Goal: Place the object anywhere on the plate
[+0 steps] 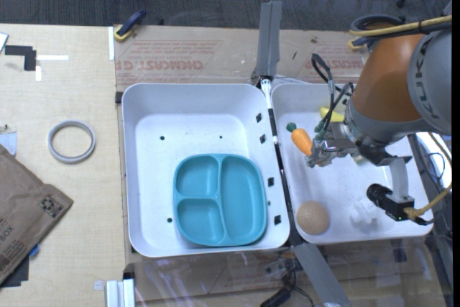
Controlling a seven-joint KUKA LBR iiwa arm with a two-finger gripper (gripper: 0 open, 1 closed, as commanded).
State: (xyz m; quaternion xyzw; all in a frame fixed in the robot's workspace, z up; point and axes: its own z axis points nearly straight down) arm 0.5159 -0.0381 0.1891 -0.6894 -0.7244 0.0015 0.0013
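Note:
A teal divided plate (219, 199) lies in the left bin (144, 154), toward its front. In the right bin (338, 190) an orange toy carrot (301, 141) with a green top lies near the left wall. My gripper (318, 153) hangs just right of the carrot's lower end, close to it or touching it. The grey arm with its orange band (384, 83) covers the bin's back right part.
A tan round object (313, 217) sits at the right bin's front left. A yellow item (330, 113) peeks out behind the gripper, and a clear item (363, 216) lies front right. A tape ring (72, 141) rests on the bench at left.

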